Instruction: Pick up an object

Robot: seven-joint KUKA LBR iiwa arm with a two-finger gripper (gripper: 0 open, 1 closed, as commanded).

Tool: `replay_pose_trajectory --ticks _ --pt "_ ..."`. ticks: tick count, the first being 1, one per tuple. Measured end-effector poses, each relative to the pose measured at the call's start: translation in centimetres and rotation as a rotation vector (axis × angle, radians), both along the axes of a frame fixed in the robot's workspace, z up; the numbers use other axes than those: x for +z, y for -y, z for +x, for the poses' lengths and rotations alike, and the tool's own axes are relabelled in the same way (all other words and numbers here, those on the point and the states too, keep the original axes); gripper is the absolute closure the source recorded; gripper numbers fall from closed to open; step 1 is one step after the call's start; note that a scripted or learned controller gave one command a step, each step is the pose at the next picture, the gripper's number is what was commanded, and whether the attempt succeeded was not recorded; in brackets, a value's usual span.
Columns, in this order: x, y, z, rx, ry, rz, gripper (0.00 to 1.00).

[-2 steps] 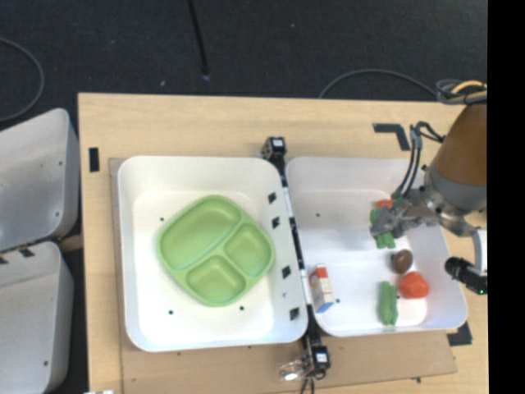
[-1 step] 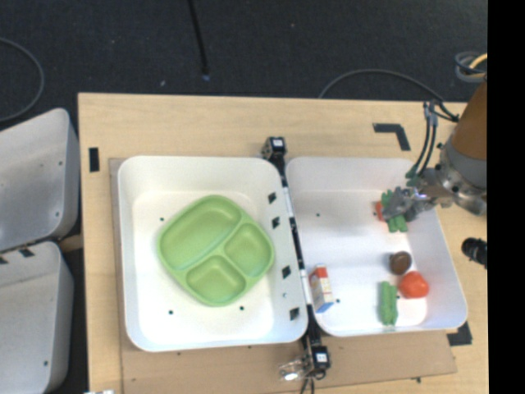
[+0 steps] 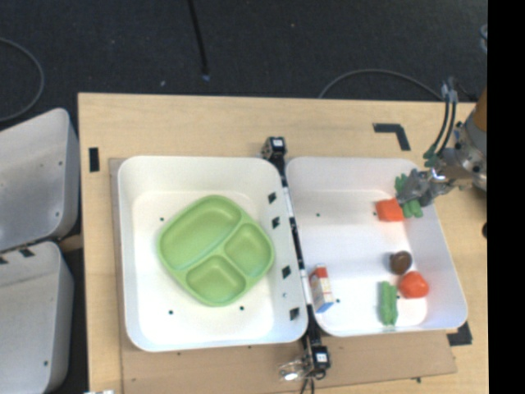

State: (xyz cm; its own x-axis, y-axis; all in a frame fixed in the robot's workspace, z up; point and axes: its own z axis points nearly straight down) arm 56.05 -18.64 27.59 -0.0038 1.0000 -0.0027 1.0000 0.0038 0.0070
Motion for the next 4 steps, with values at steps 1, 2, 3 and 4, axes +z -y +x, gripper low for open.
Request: replay_pose_trajectory --ticks 1,2,3,4 --pt "-1.3 -4.8 0.4 0.002 -0.005 0.002 1.0" --pt "-1.9 -10.7 1.8 0.002 -0.007 0.003 1.0" --pt "-3.1 -15.5 2.0 0.003 -0.008 0.003 1.0" --pt "-4.1 -20.5 2.2 0.002 -0.009 0.003 1.0"
